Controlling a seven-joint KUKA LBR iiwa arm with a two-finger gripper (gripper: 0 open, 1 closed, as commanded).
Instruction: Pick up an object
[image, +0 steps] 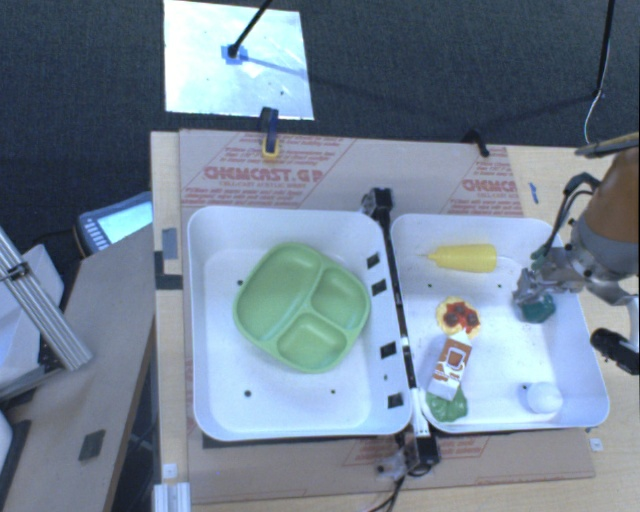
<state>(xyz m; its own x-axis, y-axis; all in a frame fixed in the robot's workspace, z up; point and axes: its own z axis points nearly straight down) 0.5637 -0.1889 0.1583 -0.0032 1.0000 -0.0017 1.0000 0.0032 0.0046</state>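
At the right bin's (600, 400) far right edge, the jaws (536, 296) met a small teal object (540, 309), seemingly light; their state was unclear.

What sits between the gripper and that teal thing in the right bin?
Nothing visible. The gripper is directly over the teal object near the right bin's right wall. The yellow bottle, the round red-and-yellow piece and the white ball lie off to the sides.

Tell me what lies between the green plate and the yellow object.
In the camera view, the black divider where the two bins meet lies between the green plate and the yellow object.
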